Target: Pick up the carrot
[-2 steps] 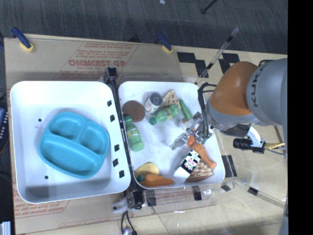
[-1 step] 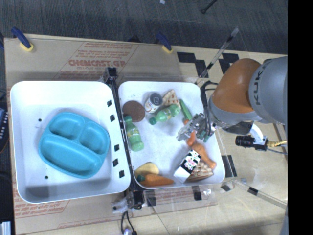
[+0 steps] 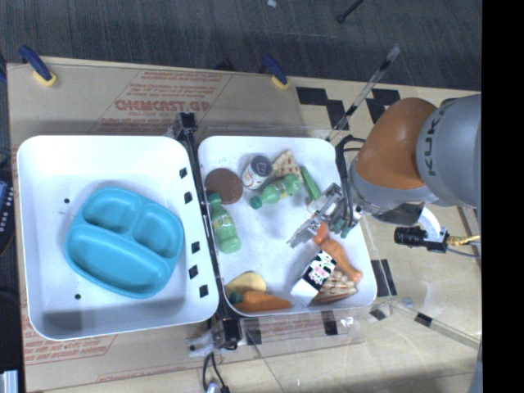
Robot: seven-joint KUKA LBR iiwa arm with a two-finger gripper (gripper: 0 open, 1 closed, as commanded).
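Observation:
The carrot [image 3: 264,303], orange with a greenish left end, lies along the front wall of the right bin [image 3: 270,147], next to a yellow fruit [image 3: 246,282]. My gripper [image 3: 321,226] is down in the same bin near its right wall, well to the carrot's upper right and apart from it. Its fingers [image 3: 298,237] stand open, spread over the upper end of a second orange-red stick-shaped piece [image 3: 341,258]. I see nothing gripped between them.
The right bin also holds a black-and-white carton [image 3: 321,270], a pizza slice [image 3: 337,286], two green bottles [image 3: 223,226] [image 3: 275,191], a brown disc [image 3: 223,184], a can [image 3: 259,169] and a waffle piece [image 3: 284,164]. In the left bin [image 3: 49,158] lies a blue divided plate [image 3: 124,240].

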